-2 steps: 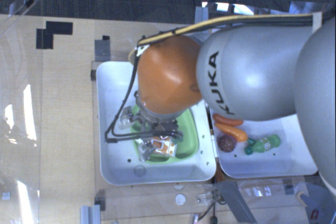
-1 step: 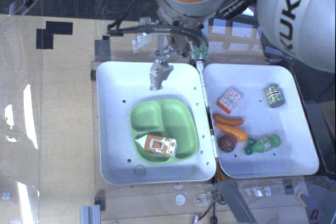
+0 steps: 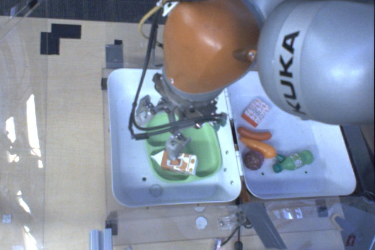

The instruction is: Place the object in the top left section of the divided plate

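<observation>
Arm over left bin [image 3: 126,184]. Gripper [image 3: 176,148] down on the green divided plate [image 3: 212,143], right at the orange-and-white carton [image 3: 180,163] lying in the plate's near section. Cannot tell its grip state. Right bin [image 3: 334,181]: red-white box [image 3: 256,112], hot dog [image 3: 255,134], carrot [image 3: 261,149], green bottle [image 3: 293,160].

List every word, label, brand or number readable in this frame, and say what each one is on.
"KUKA": black letters on the grey arm.
Orange and white carton on the green plate: print too blurred to read.
Red and white box in the right bin: pattern too small to read.
Green bottle: label unreadable.
</observation>
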Robot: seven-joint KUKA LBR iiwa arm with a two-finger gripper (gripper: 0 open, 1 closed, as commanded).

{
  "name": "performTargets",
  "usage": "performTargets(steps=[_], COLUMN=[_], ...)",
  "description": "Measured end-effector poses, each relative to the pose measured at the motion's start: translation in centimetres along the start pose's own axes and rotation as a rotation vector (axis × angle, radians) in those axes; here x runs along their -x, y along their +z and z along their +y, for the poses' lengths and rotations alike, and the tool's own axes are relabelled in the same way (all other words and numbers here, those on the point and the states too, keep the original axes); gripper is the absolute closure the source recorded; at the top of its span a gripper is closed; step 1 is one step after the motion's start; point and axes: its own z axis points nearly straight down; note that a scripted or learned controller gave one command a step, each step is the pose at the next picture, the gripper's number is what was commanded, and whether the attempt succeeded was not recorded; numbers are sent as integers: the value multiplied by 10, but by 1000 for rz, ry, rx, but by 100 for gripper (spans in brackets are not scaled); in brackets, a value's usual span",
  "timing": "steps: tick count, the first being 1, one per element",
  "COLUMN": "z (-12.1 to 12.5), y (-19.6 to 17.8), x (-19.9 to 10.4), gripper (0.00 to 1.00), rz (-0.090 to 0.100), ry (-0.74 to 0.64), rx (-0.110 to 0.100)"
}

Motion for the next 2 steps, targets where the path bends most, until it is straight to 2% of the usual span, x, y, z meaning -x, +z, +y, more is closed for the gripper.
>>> performTargets(steps=[1,2], z=[-17,-4], y=[83,81], x=[-3,-14], gripper=[0,0], rz=[4,1], ry=[-297,-77], rx=[1,0])
